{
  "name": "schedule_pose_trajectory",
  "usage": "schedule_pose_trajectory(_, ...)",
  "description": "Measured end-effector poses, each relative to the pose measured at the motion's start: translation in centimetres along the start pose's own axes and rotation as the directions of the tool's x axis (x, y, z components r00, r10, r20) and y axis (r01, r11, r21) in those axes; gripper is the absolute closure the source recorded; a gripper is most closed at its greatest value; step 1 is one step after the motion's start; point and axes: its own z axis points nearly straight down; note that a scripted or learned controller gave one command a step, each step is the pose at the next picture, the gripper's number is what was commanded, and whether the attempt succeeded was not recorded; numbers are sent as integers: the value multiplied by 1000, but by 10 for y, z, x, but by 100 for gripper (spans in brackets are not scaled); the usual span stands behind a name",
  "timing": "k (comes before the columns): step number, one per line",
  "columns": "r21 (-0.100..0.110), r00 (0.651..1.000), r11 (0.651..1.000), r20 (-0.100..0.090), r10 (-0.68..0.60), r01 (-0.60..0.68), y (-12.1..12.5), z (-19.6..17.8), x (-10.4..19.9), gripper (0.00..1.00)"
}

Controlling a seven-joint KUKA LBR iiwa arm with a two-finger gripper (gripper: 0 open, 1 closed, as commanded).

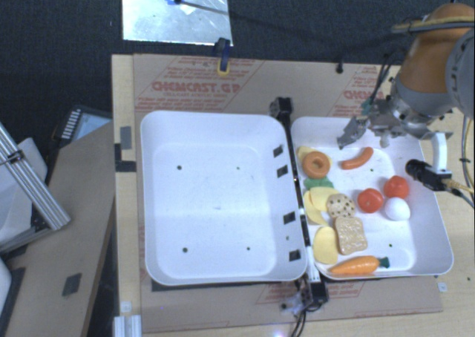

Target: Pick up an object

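Brown bench board (185, 79) bears the left bin (215, 194), while beside it the right bin (427, 246) holds toy foods, gripper (365, 133) hovering spread above its sausage (356, 158).

Right bin (430, 254) has toy food: sausage (356, 158) near the far edge, doughnut (317, 163) and cookie (340, 205) along the left wall, carrot (356, 266) against the near edge.

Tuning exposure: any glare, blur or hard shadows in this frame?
Camera view: glare on the foil sheet at top; left bin reads bright white, detail washed out; toy food in the right bin is sharp with soft shadows; gripper slightly soft.
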Motion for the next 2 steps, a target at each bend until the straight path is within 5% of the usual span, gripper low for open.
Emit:
schedule_pose_trajectory(1, 8, 1000, 1000, -2, 1, -1, -37, 106, 10, 0)
schedule_pose_trajectory(2, -12, 1000, 1000, 7, 5, -4, -1, -6, -67, 0)
